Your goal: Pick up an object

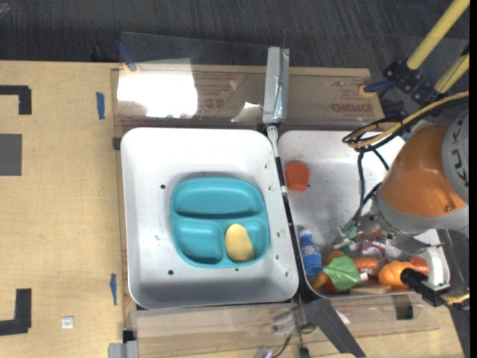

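Reaching into toy clutter (350, 267) at the right bin's (328, 151) near edge; finger state impossible to tell; risking slipping off crowded, overlapping pieces.

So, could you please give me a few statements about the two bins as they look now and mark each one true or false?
1. A teal tray sits in the left bin. True.
2. The yellow object lies in the right bin. False: it lies in the tray's lower right compartment.
3. An orange block lies apart from the pile in the right bin. True.
4. The arm hangs over the left bin. False: it is over the right bin, above the pile.
5. The pile is heaped at the right bin's far edge. False: it is at the near edge.
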Available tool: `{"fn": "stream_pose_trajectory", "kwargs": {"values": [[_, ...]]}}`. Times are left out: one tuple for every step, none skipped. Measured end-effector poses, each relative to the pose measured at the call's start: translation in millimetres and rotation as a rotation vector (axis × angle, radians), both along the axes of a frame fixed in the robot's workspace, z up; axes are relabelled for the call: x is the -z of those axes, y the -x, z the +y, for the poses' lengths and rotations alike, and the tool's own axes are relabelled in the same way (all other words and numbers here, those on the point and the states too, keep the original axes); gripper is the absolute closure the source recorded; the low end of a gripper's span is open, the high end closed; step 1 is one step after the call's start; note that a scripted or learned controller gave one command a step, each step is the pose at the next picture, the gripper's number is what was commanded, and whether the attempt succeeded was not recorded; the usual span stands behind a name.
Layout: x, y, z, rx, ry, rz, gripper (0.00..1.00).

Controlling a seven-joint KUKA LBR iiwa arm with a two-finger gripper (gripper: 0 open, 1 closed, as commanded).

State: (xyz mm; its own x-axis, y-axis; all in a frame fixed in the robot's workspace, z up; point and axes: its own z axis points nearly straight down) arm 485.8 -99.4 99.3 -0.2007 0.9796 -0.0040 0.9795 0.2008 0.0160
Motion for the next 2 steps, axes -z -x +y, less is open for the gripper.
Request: {"fn": "stream_pose_trajectory", "kwargs": {"values": [[-11.3,-83.6,1.2,-0.024,-0.001,0.014,1.0],[-10.8,-83.3,1.1,-0.024,0.0,0.015,0.0]]}}
